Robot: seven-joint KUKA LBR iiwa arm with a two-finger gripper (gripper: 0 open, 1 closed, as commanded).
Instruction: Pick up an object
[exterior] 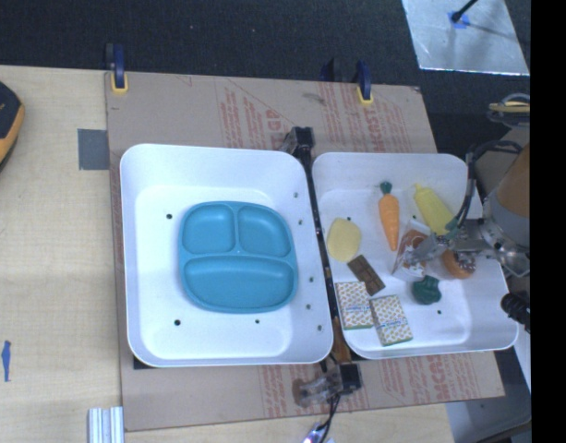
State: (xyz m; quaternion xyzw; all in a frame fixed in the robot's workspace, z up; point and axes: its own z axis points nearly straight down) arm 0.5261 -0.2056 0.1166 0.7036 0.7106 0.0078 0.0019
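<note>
- A cardboard sheet (264, 109) covers the wooden bench, with two shallow white bins side by side on it.
- The left bin (144, 247) holds a blue divided plate (237, 255), lying flat near its middle.
- The right bin (449, 330) holds a scatter of small things.
- The robot arm (509, 192) comes in at the right edge and is mostly cut off; only a tan and grey portion and dark cables show.
- The gripper (437, 245) sits low over the right side of the right bin. Its metal parts blur together, so I cannot tell how far apart the claw is, or whether it holds anything.
- A crumpled clear wrapper (410, 250) lies at the claw tip, seemingly touching it.
- A yellow banana-like piece (432, 206) lies just behind the claw.
- An orange carrot (389, 218) lies left of the wrapper.
- A pale yellow round item (343, 240) lies near the bin's left wall.
- Two patterned square packets (372, 311) lie at the front.
- A small brown bar (366, 274) lies above them.
- A dark green lump (426, 291) lies right of the brown bar.
- An orange item (460, 264) is half hidden by the claw.
</note>
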